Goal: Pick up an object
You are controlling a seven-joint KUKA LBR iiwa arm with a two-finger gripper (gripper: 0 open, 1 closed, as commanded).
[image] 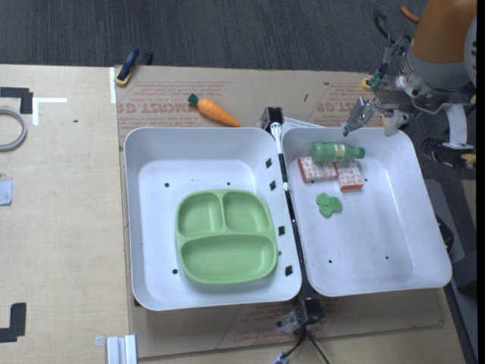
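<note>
Nearest sits one green divided plate in the left bin. Right bin holds one green bottle, two red-and-white packets and one green leaf-shaped piece. My gripper hovers over its far edge, fingers apart, gripping nothing. One carrot lies on the bench behind the bins.

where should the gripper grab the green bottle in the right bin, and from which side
Probably the green bottle is best taken across the middle of its body, coming straight down from above. It lies on its side, long axis left to right, with the red and white packet close against its near side, so the fingers should straddle its narrow width.
</note>
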